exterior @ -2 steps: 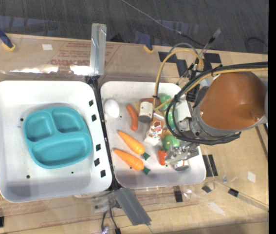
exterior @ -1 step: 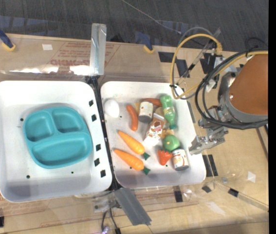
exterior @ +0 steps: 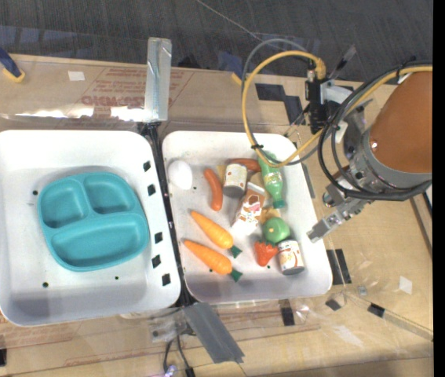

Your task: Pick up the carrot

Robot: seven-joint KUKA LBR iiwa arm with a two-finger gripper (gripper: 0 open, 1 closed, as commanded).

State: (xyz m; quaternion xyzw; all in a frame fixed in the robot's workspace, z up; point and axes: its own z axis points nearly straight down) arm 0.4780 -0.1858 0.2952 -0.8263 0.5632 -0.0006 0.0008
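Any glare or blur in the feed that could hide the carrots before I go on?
Camera view: both carrots are sharp and evenly lit with soft shadows; glare sits on the plastic strip above the left bin, away from them; the gripper at the right bin's edge looks slightly soft.

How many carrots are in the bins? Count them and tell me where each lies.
2. Both lie in the right bin, toward its left front: one carrot near the middle, the other carrot just in front of it. None seem hidden.
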